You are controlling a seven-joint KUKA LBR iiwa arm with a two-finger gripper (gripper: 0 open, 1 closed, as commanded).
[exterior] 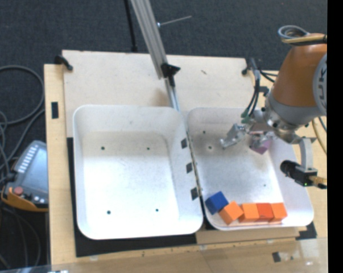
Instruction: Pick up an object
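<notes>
Camera view: the gripper (239,134) is seen above the upper part of the right bin (217,223), arm reaching in from the right. Whether anything is grasped cannot be told. A blue block (217,201) and a row of orange blocks (255,211) are lined along the bin's near wall, well apart from the gripper. Approach phase is judged; a descent toward one block is called for next.

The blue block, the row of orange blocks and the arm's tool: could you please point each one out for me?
blue block (217,201): camera view, on its top face.
row of orange blocks (255,211): camera view, on the middle block's top.
tool (235,135): camera view, at the grey fingertips over the right bin.
</notes>
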